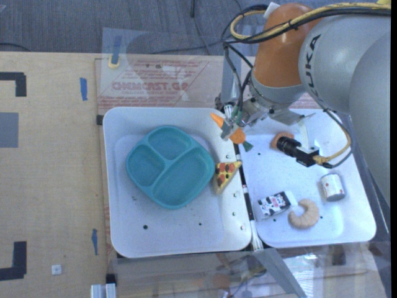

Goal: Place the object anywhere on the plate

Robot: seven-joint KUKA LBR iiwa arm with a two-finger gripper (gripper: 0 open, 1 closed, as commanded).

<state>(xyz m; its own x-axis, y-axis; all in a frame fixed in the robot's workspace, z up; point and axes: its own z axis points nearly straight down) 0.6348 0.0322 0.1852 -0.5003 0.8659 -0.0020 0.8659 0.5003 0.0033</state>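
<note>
Over the border between the two bins, at its upper part, the gripper (232, 128) pinches a small toy carrot (239, 136) across its middle. The carrot's orange point sticks out to the upper left and its green leaf end to the lower right. The carrot is near the plate's right rim but apart from it, and not over the plate.

The plate (170, 166) is teal, smooth, rounded, and divided into three compartments; all three are bare. It lies in the left bin (124, 228), a shallow white tray with some dark specks on its floor. Just beside the plate's right edge, at this bin's right wall, lies a toy pizza slice (226, 173), yellow with red dots.

The right bin (347, 222) holds a small black-and-white carton (275, 203), a pale brown curved croissant (305, 213) just beside it, and a short shiny metal cylinder (332, 187). A small orange thing (283, 138) higher up is partly covered, so I cannot tell its shape.

The grey arm (335, 48) hides the right bin's upper right corner
</note>
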